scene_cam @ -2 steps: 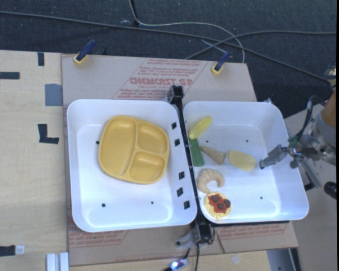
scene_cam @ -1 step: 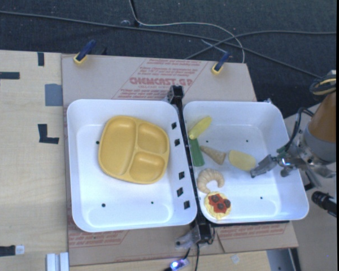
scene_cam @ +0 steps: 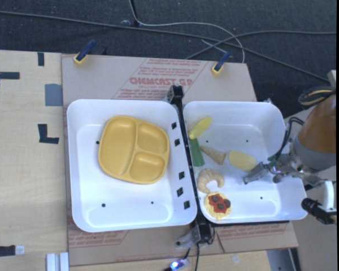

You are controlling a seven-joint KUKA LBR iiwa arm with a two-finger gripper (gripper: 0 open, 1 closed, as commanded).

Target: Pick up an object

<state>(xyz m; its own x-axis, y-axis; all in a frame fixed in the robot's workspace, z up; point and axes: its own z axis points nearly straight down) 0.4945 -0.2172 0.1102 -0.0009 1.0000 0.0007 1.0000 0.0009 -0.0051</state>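
Right bin (scene_cam: 271, 114): my hand (scene_cam: 253, 177) lay low over the floor, tips too blurred to tell whether apart or together. Lemon-yellow piece (scene_cam: 242, 160) sat just beside it, croissant (scene_cam: 209, 179) near; my arm was cut off at the frame edge.

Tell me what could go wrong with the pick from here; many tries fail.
1. The gripper sits beside the yellow lemon-shaped toy, a rounded piece that may roll away.
2. The croissant, cone and small pizza lie close together, so it may nudge a neighbour.
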